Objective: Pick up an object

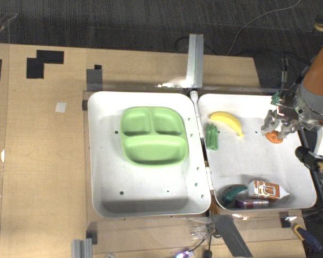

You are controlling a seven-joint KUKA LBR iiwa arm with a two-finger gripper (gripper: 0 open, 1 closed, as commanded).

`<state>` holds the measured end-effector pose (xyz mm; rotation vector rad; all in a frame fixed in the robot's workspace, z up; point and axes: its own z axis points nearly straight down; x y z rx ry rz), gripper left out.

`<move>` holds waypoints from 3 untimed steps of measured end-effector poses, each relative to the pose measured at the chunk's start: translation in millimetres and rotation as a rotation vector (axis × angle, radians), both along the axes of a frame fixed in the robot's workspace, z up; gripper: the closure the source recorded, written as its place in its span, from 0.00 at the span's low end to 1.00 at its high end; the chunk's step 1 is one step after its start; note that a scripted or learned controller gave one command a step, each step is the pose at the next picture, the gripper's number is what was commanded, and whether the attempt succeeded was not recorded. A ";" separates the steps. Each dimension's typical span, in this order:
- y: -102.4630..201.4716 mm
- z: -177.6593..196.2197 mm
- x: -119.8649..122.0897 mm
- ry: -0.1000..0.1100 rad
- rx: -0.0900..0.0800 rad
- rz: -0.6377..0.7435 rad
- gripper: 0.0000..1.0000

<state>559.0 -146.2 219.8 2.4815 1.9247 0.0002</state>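
Lying in the right bin (290,104), near its right wall, a small orange piece (274,138) sits just under the hand (278,123). The hand hangs over it at the end of the grey arm (315,98), which comes in from the right with its orange band above the wrist. Whether the hand is spread or pressed together I cannot tell, nor whether it touches the orange piece.

Further left in the same bin a banana (228,122) lies at a slant, and a green block (211,135) lies just beside the wall between the bins. Along the near wall lie a small carton (267,189), a teal thing (232,192) and a dark marker (251,202), close together.

The left bin (105,160) holds a green divided tray (153,135) with three compartments. Both bins rest side by side on the wooden bench (37,144).
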 end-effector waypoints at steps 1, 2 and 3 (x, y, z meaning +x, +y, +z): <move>-21.2 14.4 -20.7 0.001 0.000 0.041 1.00; -21.8 -55.3 -27.2 0.002 0.001 0.169 1.00; 65.0 0.8 -48.9 0.000 0.001 0.171 1.00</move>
